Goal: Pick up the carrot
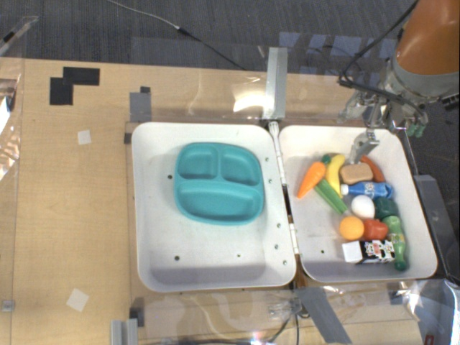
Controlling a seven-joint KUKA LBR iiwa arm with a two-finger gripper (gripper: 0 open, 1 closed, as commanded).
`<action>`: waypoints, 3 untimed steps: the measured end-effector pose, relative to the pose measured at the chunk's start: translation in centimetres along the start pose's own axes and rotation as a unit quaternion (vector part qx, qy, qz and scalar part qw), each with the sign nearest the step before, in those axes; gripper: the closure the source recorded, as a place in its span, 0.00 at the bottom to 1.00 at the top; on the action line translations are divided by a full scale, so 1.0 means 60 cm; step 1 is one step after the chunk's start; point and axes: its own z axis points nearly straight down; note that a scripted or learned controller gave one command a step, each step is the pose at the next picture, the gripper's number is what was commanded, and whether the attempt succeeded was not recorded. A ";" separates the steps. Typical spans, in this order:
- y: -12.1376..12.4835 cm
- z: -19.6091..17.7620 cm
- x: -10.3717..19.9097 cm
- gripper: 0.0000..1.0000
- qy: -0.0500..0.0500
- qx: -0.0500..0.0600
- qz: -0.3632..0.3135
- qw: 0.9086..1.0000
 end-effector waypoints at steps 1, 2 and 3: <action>0.027 0.183 0.133 0.00 0.005 -0.001 -0.030 1.000; -0.029 0.280 0.105 0.00 -0.007 0.001 -0.025 1.000; -0.049 0.280 0.166 0.00 -0.007 0.001 0.016 1.000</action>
